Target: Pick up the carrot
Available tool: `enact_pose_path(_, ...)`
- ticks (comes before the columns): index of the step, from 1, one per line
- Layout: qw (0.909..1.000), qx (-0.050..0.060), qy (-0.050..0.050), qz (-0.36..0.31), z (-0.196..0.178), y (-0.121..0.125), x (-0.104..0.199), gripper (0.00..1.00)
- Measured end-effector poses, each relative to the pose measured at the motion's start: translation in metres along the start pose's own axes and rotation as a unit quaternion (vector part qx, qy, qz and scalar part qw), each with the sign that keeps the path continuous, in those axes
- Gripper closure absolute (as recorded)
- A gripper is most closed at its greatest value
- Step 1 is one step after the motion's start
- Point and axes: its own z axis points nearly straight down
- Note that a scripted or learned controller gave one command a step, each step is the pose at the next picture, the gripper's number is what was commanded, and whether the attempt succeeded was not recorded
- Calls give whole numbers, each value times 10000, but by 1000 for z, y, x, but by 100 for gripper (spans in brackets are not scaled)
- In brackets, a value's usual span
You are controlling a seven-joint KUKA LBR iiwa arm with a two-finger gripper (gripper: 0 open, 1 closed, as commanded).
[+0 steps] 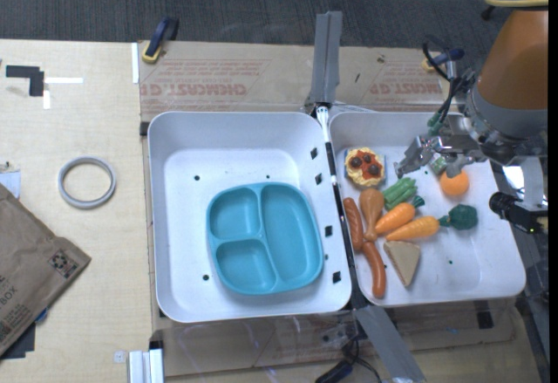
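Two orange carrots with green tops lie in the right bin [488, 272]. One carrot [394, 217] slants up toward its leafy top near the bin's middle. The other carrot [417, 229] lies just below it, its green top pointing right. My gripper [429, 161] hovers over the bin's back part, above and slightly right of both carrots. It is open and nothing sits between its fingers. The arm's orange band [519, 58] rises at the right edge.
Around the carrots lie a small tart [364, 165], an orange fruit [453, 184], two sausages [375, 266], a brown drumstick [372, 202] and a bread slice [403, 261]. The left bin [174, 224] holds a blue divided plate [261, 237]. A tape ring [87, 181] lies on the bench.
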Motion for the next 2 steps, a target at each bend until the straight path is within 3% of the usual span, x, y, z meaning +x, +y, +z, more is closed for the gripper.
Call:
enact_pose_path(1, 9958, -30, -4, -911, 132, -6, -7, 0)
enact_pose_path(2, 9980, -119, -10, -625, 138, 5, -15, 0)
